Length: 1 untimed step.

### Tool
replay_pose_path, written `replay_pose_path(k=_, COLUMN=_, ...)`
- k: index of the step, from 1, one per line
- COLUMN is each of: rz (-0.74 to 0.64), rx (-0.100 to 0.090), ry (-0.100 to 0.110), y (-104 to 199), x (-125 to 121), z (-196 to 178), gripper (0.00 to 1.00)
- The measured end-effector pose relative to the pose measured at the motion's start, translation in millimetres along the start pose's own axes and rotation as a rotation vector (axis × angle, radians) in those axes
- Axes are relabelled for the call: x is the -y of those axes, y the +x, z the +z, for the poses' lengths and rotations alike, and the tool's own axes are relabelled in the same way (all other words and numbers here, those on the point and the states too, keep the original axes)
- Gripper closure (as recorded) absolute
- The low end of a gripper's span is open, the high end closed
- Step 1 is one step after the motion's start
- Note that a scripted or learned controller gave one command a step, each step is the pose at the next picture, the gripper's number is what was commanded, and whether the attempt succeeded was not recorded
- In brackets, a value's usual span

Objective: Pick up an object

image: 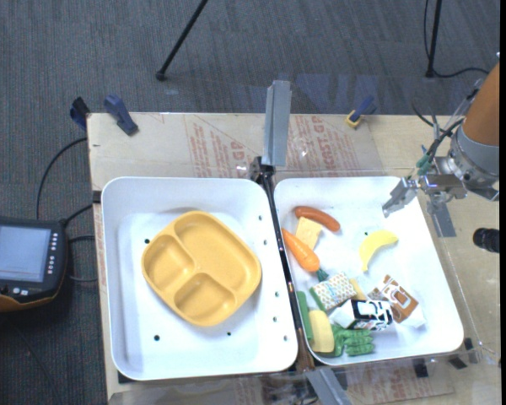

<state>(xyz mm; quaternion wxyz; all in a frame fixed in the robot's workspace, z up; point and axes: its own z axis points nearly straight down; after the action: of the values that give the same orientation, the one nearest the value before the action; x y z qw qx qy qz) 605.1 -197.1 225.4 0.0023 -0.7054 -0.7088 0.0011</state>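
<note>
Banana likely light, stiff and a bit slick — best pinched across its narrow middle, not along the curve. Small, yellow, crescent-shaped, lying alone in the right bin, apart from the pile of food toys. Claw above the bin's far right corner — open, gripping nothing.

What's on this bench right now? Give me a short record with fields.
left bin: holds a yellow divided plate
right bin: toy food, including a banana, carrot and sausage
pincer: above the right bin's far right corner, holding nothing
bench top: bare board with blue clamps at its edge
</note>
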Motion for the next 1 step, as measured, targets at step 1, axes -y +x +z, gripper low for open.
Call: replay_pose_path(k=1, rz=-0.379, rx=-0.001, ry=0.002, y=8.8, x=30.8, z=91.1, gripper=0.0)
